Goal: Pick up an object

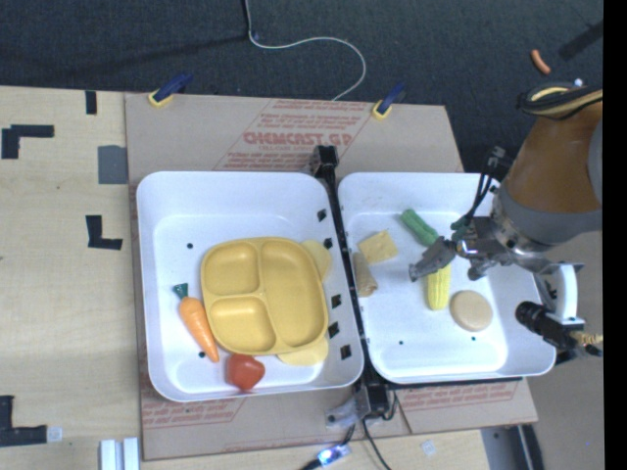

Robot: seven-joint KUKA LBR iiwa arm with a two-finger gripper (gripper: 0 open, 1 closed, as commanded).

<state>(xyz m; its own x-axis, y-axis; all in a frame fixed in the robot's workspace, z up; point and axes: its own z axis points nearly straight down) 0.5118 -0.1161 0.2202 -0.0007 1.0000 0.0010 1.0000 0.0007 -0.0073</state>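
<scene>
Left bin, white, shallow:
- Yellow divided tray at centre, three compartments.
- Carrot at 9 o'clock of the tray, just beside its edge, green top pointing to 11 o'clock.
- Red tomato at 6 o'clock of the tray, near the bin's front wall.

Right bin, white, shallow:
- Green pod at 12 o'clock of the bin's middle, lying at a slant.
- Tan block at 9 o'clock, close to the wall shared with the left bin; a smaller tan piece just below it.
- Corn cob near centre, lying roughly 12-to-6.
- Beige round bun at 4 o'clock of the corn, just beside it.

Gripper: over the right bin, entering from 3 o'clock, poised above the upper end of the corn cob. Jaws spread apart, dark fingers splayed, nothing between them.

Brown cardboard sheet under both bins.
</scene>
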